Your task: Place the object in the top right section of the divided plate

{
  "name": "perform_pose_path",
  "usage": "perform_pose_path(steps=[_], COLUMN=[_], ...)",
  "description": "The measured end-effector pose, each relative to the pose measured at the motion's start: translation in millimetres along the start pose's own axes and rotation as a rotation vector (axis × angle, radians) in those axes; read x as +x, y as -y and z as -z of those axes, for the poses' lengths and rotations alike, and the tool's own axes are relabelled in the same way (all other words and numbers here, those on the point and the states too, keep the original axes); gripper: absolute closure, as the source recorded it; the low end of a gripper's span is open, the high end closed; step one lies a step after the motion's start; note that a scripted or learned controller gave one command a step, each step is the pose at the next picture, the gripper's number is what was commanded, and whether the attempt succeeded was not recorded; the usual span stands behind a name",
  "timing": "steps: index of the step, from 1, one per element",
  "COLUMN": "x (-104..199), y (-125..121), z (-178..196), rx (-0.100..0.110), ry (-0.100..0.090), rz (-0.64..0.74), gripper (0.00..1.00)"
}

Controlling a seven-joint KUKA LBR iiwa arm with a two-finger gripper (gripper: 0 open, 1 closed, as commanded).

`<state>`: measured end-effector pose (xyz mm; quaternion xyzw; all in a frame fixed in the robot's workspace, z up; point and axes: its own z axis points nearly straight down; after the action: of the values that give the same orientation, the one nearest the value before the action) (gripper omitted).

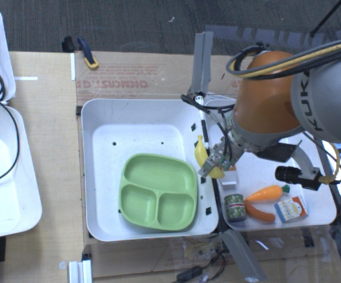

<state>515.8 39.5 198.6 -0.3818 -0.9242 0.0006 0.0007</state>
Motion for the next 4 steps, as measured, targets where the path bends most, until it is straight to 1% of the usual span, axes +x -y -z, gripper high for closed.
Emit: perform_pose_path(steps=[1,2,3,4], x=[53.1,77.7,77.5,106.6], y=[-18.8,-24.7,-24.5,-54.1], z=[-1.5,22.6,22.5,209.5], rx=[0.001,-0.002,-0.001,-0.002], ry=[0.0,0.002,0.002,0.003], rz=[0.08,0.055,0.054,0.303], gripper=[1.0,1.0,0.0,0.0])
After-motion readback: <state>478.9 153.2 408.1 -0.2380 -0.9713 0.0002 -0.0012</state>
